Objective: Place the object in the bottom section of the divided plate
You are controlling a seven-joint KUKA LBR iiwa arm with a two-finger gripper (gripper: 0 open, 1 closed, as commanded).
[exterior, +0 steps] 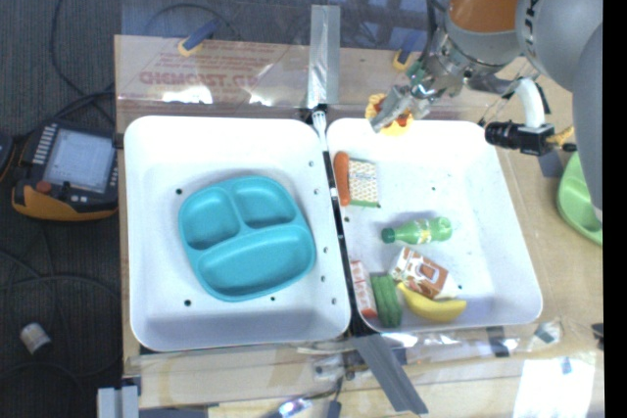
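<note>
Carry under way, plate (247, 238) bare
Gripper (395, 116) clamped on a small yellow-orange object (384, 118), held over the right bin's (509, 210) far left rim; still to do: cross to the left bin (147, 210) and drop it in the plate's big bottom section (257, 259)

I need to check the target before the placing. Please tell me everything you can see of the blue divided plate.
The divided plate is turquoise, looks like smooth plastic, and has rounded corners. Raised ridges split it into three sections: two small ones at the far side and one wide one at the near side. It lies flat, turned slightly, on the floor of the left white bin, near the middle. Nothing lies in its sections.
</note>
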